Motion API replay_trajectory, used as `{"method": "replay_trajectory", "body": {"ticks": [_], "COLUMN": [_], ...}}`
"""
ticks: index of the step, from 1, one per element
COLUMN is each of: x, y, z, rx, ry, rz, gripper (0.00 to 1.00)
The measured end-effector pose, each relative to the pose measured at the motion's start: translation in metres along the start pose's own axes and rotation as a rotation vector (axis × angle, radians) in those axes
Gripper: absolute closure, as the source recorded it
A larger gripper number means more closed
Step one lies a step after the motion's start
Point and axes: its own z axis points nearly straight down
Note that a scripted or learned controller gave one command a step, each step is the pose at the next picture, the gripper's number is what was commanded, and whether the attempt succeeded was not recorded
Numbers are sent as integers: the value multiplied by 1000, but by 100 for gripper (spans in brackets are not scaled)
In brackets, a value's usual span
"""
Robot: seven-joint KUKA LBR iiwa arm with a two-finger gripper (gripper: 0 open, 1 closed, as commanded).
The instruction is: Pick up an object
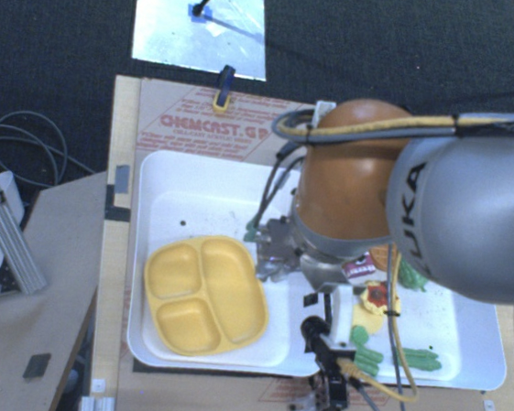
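1. Left bin (162,189): a yellow tray (205,293) with three compartments is seen lying flat on the floor, toward the near wall. It is judged light, rigid and smooth; a raised rim or a divider would offer the only hold, and slipping is likely.

2. Centre: the arm (459,214) is seen over the divide between the bins, its orange band above the wrist hiding much of the right bin. The gripper (281,253) is seen low, just beside the tray's right edge. Whether it is spread or closed cannot be told; nothing is seen held.

3. Right bin (488,364): small toys are seen clustered near the front. A green piece (367,360) lies beside the black cable fitting, another green piece (422,359) to its right, and a red-and-yellow item (374,299) behind them.

4. Handling, as a judgement: the toys are taken to be light, stiff plastic, not fragile. The long green pieces are best taken across their narrow width at mid-length.
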Motion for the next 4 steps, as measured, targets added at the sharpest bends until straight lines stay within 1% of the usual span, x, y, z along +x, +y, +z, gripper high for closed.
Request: {"method": "replay_trajectory", "body": {"ticks": [1,2,3,4], "x": [-79,-4,-83,-31], "y": [56,26,54,43], "z": [-19,-6,-14,-3], "rx": [-20,-13,-18,-14], "ry": [1,6,2,4], "rz": [10,-6,9,-2], "gripper": [100,100,100,100]}}
